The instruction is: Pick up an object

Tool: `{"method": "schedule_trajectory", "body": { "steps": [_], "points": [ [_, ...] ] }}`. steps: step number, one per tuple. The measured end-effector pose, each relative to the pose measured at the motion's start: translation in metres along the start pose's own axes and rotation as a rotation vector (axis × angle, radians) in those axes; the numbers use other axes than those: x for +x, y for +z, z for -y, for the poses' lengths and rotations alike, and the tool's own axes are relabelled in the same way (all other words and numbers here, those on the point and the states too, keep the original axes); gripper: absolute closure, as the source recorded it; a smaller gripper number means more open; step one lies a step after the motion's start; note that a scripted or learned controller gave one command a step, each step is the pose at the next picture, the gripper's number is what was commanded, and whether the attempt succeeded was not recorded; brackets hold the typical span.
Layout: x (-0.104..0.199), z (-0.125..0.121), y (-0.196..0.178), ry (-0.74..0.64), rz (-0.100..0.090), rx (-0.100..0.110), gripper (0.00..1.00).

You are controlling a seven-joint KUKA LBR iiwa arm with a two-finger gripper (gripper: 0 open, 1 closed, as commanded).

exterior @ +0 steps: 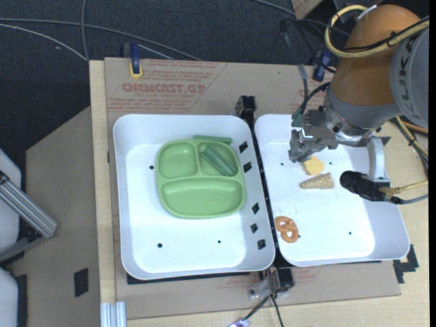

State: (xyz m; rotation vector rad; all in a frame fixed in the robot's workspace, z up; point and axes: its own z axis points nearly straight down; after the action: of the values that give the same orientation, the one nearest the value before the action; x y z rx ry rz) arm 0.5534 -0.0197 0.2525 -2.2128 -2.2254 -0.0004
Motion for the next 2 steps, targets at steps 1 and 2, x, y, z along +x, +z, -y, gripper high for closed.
{"method": "schedule_trajectory", "body": {
  "steps": [1, 2],
  "points": [
    [0.050, -0.009, 0.016, 0.000, 0.000, 0.002, 1.00],
    [0.106, -0.023, 0.029, 0.000, 0.001, -0.002, 1.00]
  ]
}}
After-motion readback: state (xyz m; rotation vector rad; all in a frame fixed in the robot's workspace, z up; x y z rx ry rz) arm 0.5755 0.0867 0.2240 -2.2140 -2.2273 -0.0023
